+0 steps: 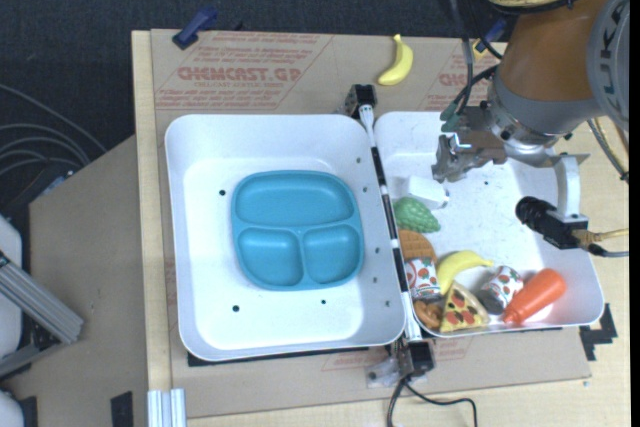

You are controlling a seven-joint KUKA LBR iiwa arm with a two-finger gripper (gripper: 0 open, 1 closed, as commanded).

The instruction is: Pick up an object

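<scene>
Arm: grey, orange band above the wrist, reaching in from the right over the far part of the right bin (590, 300).
Claw (447, 167): low over the right bin's far left area, pointing down; whether it is wide or narrow cannot be told from here, and nothing can be seen between its tips.
White piece (424, 192): a small pale thing on the bin floor just near of the claw; what it is cannot be told.
Toys: heaped in the near part of the right bin, well near of the claw.
Green toy (414, 213): against the bin's left wall, closest to the claw.
Banana (462, 265): yellow, in the middle of the heap.
Carrot (534, 296): orange, lying at the heap's right end.
Pizza slice (459, 309): at the near wall, just left of the carrot.
Left bin (190, 245): holds 1 blue tray (296, 227) with 3 sections, lying flat in the middle.
Second banana (397, 63): on the brown board, beyond both bins.
</scene>
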